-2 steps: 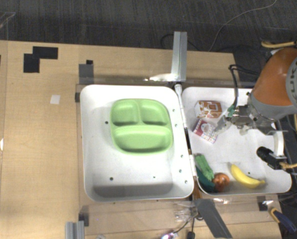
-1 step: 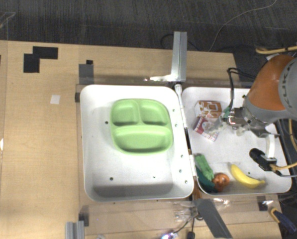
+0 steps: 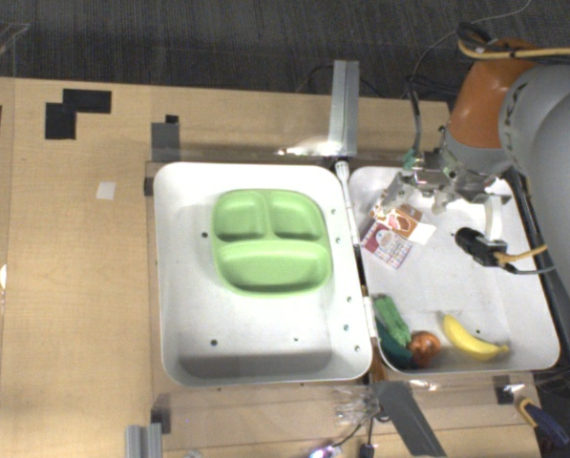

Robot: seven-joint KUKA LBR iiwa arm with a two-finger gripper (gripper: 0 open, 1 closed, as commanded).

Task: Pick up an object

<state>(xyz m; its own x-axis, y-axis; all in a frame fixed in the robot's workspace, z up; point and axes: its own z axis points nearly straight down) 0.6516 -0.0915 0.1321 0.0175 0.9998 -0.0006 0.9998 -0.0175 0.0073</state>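
Snack packet [image 3: 393, 237], banana [image 3: 474, 339], apple [image 3: 424, 346]: right bin [image 3: 533, 299] | green tray [image 3: 269, 239]: left bin [image 3: 184, 284] | hand [image 3: 420, 181]: grip unclear

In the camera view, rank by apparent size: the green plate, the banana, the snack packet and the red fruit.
Largest to smallest:
1. green plate
2. snack packet, partly under the pincer, so its full extent is unsure
3. banana, close to the packet in size
4. red fruit

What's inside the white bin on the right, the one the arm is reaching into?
The right bin holds a red-and-white packet, a banana, a green item and a reddish fruit. The gripper hangs over its far end, covering whatever lies under it.
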